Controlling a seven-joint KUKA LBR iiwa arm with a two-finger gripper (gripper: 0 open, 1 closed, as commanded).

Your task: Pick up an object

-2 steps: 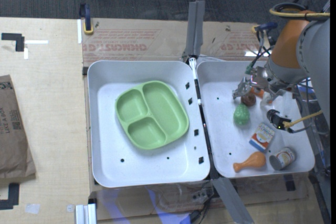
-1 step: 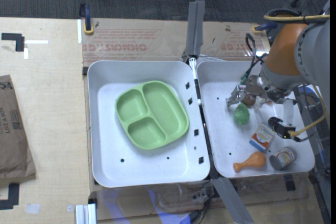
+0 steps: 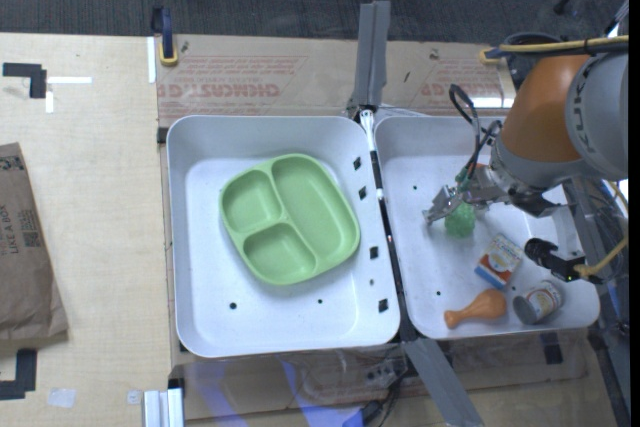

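In the right bin (image 3: 420, 165) my gripper (image 3: 441, 211) hangs low over the middle of the floor, pointing left. A small fuzzy green object (image 3: 461, 222) lies just to its right, touching or partly under the gripper's body. It is unclear whether the gripper grasps it. Nearer the front lie a small white, orange and blue carton (image 3: 498, 263), an orange drumstick-shaped toy (image 3: 477, 308) and a small metal can (image 3: 538, 303) on its side.
The left bin (image 3: 190, 215) holds a light green divided plate (image 3: 290, 217). A metal divider (image 3: 378, 205) joins the bins. The arm (image 3: 545, 120) with its orange band covers the right bin's back right. A brown paper bag (image 3: 25, 245) lies far left on the bench.
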